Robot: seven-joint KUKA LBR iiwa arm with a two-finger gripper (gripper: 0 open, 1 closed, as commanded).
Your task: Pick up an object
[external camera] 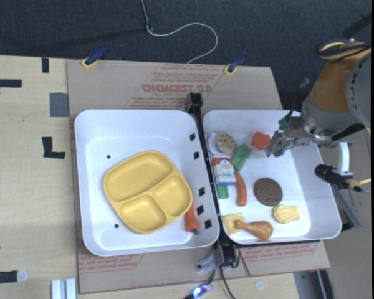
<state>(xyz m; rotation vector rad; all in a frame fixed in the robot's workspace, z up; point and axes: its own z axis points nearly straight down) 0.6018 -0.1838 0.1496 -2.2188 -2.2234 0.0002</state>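
**Gripper over the right bin, nothing taken yet**

We see the gripper (278, 143) low over the upper right part of the right bin (327, 226), reaching in from the right. Whether its fingers are spread or closed we cannot tell; they read as a dark cluster from this angle, and nothing shows between them.

Just beside the fingers, on their left, lies a small red block (260, 140), the nearest thing and in our judgement the likeliest target. Further left are a green piece (240, 157) and a speckled cookie (225, 143). Below the fingers sits a brown round patty (268, 191), with a ridged yellow chip (287, 214) lower still. Well off to the lower left lie a small carton (224, 172), a red sausage (241, 189) and a drumstick (254, 228).

The toys lie loosely scattered, which leaves room for fingers around most of them. The red block lies clear of the bin wall, so we judge it reachable with a short shift left.

In the left bin (87, 129) a yellow divided plate (148, 190) rests flat, with a carrot (191, 220) touching its lower right rim.
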